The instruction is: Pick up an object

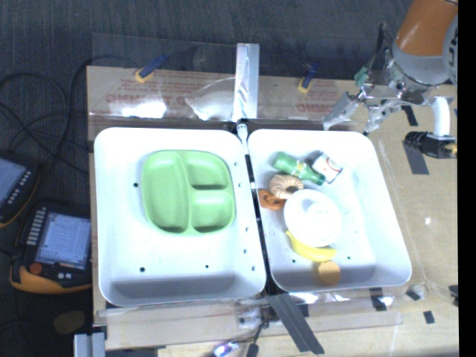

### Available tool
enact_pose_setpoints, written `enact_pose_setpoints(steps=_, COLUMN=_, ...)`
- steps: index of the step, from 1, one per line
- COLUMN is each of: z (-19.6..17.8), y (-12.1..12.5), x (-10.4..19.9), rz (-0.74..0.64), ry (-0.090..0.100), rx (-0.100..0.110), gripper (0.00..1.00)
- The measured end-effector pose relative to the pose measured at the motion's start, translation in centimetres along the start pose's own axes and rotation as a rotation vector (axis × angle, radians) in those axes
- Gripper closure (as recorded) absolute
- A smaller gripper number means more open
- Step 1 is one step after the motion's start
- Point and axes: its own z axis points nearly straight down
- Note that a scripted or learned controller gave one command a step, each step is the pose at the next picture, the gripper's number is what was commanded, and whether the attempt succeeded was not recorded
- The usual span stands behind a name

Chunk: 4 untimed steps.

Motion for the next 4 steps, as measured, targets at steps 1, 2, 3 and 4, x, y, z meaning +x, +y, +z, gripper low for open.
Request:
enact_pose_setpoints(steps=1, z=18.8, y=-1.7, x=3.0, rz=0.080, ry=0.000, rx=-0.001, gripper=0.00)
enact_pose_setpoints(steps=2, z=17.9, y=-1.8, x=3.0, rz=0.080, ry=0.002, rx=0.003, gripper=1.00)
enact_pose_setpoints(steps=3, z=9.9, y=1.1, x=9.9, rz=0.184, ry=-0.001, rx=0.004, gripper=1.00)
enact_pose_setpoints(steps=4, z=9.1, y=1.1, x=9.9, rz=0.183, ry=-0.004, rx=0.007, gripper=1.00)
